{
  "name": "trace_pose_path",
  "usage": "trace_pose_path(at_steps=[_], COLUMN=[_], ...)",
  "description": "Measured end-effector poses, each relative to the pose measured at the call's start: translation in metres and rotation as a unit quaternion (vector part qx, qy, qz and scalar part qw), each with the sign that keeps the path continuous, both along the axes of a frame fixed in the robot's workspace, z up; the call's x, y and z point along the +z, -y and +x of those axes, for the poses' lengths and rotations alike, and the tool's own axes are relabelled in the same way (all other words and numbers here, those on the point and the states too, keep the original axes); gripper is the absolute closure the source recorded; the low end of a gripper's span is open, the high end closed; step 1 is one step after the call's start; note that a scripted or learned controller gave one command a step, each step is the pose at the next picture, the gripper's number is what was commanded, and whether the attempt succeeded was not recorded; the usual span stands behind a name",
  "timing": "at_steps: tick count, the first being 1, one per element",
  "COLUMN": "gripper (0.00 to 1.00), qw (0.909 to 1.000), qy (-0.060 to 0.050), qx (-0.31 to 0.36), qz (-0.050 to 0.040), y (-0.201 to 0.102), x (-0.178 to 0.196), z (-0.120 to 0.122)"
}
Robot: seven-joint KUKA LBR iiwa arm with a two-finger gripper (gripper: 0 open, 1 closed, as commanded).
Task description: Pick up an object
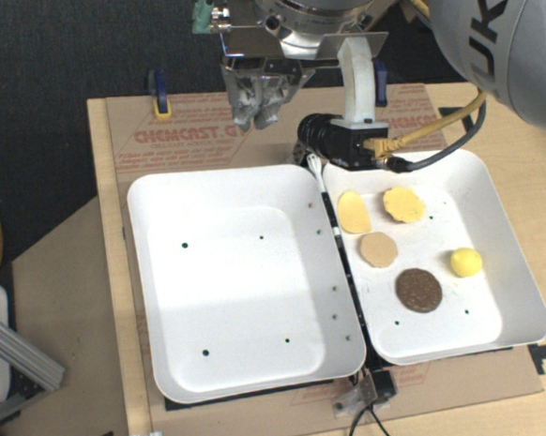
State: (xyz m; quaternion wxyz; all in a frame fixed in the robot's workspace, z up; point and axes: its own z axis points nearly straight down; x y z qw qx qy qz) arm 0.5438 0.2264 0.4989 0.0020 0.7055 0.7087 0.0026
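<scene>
Grey two-finger gripper (262, 105) hanging at upper centre, above the bench.
Its fingers are sitting nearly together, gripping nothing; a round brown cookie (418, 289) is lying lower right.

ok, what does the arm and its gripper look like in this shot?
Glossy grey arm with large dark lettering on its shell. Metallic silver wrist flange above the gripper, which has dull grey metal fingers. A small green part sits on the gripper's side. A yellow cable and a black cable run beside it.
</scene>
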Motion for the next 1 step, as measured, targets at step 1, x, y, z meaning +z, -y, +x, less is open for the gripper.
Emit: trace_pose_path(at_steps=[1], gripper=[1.00], qw=[1.0000], qy=[0.001], qx=[0.001], qz=[0.0004], y=[-0.0008], x=[0.0105], z=[0.0002])
